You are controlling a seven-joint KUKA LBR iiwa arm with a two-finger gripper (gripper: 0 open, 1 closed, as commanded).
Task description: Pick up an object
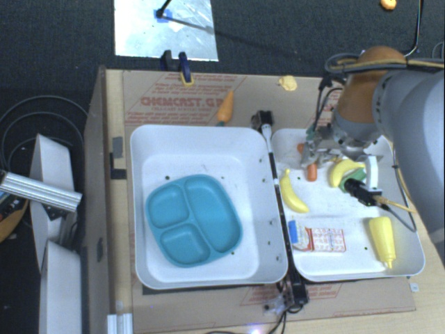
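Card (pixel 318 239) at 6 o'clock of bin; gripper (pixel 318 152) over sausage (pixel 312 172), grip unreadable; crowding bananas risk a miss.

Dark speckled carpet (pixel 292 19) is covering the floor around the bench. A shiny metal sheet (pixel 165 18) is lying on it at the top, catching the light. A brown cardboard sheet (pixel 188 96) is covering the bench top. At the left, white boxes (pixel 52 186) and black cables (pixel 21 124) are sitting beside the bench.
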